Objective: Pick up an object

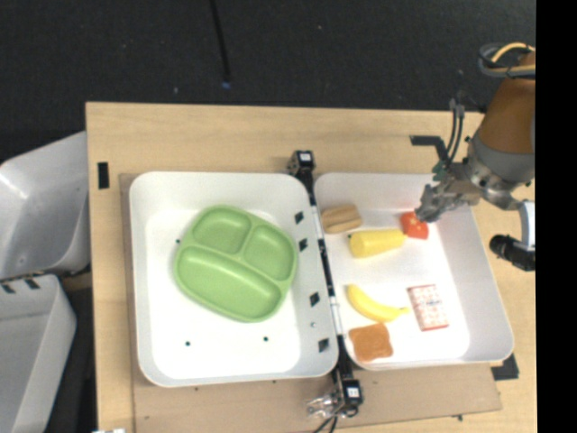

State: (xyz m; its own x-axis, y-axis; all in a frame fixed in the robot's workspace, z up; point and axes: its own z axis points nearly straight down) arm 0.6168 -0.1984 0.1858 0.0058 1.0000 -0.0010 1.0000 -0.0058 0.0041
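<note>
Nearest the lens, along the front edge of the right bin (487, 345), an orange-brown block (370, 342) is sitting in the corner by the divider. Just behind it a banana (374, 304) is lying with its long axis running left to right, and a pink-patterned card (427, 307) is resting flat beside it. Farther back, a yellow wedge (376, 243) and a tan bread piece (341, 217) are lying near the divider. Left bin (144, 332) is carrying a green sectioned plate (236, 262).

Gripper (431, 207) is hanging low over the back of the right bin, tip pointing down and to the left. A small red object (415, 226) is lying immediately below and left of that tip, seemingly touching it or just beside; contact is too small to resolve. Whether the tool is released or clenched I cannot tell from this angle, and nothing is plainly being held.

Judgement: the red piece is looking like the likeliest target, calling for a short shift down-left.
</note>
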